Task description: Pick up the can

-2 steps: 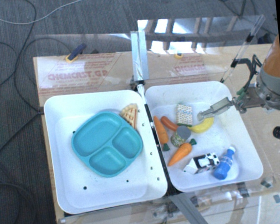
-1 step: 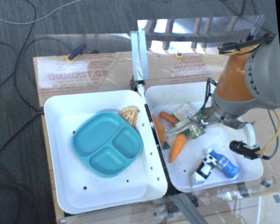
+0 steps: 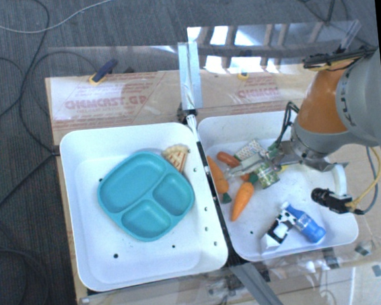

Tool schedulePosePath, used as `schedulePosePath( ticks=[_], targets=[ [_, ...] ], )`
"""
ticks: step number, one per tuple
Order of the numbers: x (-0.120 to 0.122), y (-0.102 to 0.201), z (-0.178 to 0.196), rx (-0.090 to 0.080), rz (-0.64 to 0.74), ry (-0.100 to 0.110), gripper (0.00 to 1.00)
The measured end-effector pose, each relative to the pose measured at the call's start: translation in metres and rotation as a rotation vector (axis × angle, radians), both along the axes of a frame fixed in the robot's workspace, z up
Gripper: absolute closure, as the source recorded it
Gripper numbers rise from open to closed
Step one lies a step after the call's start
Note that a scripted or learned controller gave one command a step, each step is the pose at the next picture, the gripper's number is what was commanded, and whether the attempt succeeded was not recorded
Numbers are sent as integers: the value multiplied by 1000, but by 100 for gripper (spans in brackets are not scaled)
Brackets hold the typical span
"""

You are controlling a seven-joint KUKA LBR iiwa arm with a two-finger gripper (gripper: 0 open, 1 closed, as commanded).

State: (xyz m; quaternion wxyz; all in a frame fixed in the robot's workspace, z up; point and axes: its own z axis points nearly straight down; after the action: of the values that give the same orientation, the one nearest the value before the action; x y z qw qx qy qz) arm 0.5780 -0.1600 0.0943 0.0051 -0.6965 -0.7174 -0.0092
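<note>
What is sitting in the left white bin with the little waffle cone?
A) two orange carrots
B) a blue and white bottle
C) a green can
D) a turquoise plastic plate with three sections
D: the turquoise plastic divided plate lies in the left white bin, with the tan waffle cone at its upper right edge; the orange toy carrots are in the right white bin.

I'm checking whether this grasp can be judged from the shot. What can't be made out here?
- Gripper: too small and blurred over the clutter to tell how the jaws stand.
- Can: label unreadable, partly covered by the gripper.
- Waffle cone: lower part hidden behind the teal plate.
</note>
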Motion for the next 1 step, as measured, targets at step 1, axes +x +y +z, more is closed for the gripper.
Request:
schedulePosePath(
  ticks=[1],
  targets=[
    [0, 1, 9, 0, 2, 0, 100]
  ],
)
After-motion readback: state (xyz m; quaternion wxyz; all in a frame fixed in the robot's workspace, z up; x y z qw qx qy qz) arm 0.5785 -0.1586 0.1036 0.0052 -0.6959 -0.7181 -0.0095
